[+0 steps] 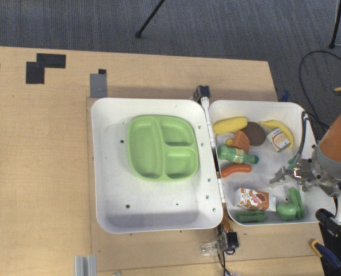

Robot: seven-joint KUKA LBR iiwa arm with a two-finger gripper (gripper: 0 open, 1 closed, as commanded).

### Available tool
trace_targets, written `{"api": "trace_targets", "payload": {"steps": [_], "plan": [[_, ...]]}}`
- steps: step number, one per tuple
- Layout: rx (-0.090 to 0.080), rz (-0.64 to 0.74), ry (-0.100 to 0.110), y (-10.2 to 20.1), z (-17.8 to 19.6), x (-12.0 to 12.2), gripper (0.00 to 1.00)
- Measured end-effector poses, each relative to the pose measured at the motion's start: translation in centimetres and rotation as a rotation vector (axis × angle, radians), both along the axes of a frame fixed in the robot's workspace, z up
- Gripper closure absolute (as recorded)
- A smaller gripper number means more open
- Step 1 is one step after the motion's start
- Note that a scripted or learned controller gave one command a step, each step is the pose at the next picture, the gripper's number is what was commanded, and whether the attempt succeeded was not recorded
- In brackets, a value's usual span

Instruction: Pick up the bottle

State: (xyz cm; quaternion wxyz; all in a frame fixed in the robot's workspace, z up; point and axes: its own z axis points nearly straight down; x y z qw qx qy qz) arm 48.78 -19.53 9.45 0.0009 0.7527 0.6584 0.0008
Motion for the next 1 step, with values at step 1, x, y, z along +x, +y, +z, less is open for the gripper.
{"api": "trace_targets", "payload": {"steps": [1], "plan": [[0.0,0.001,-0.002,0.02,1.03,0.1,1.0]]}}
